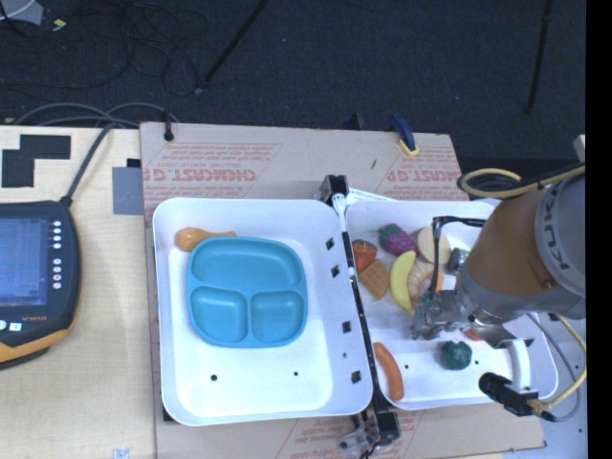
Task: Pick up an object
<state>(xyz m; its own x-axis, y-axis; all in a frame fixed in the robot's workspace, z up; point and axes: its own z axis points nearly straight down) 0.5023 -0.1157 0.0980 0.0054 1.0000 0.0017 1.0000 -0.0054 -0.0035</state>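
Several toy foods lie in the right bin (535, 390) around the gripper (432, 321), whose grip cannot be made out. Relative to that gripper, the banana (402, 280) sits just above, the dark green piece (455, 355) just below-right, the sausage (388, 370) below-left.

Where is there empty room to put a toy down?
Left bin: bare floor below the blue divided plate, and a strip along its right side. Right bin: crowded with toy food beside the pincer.
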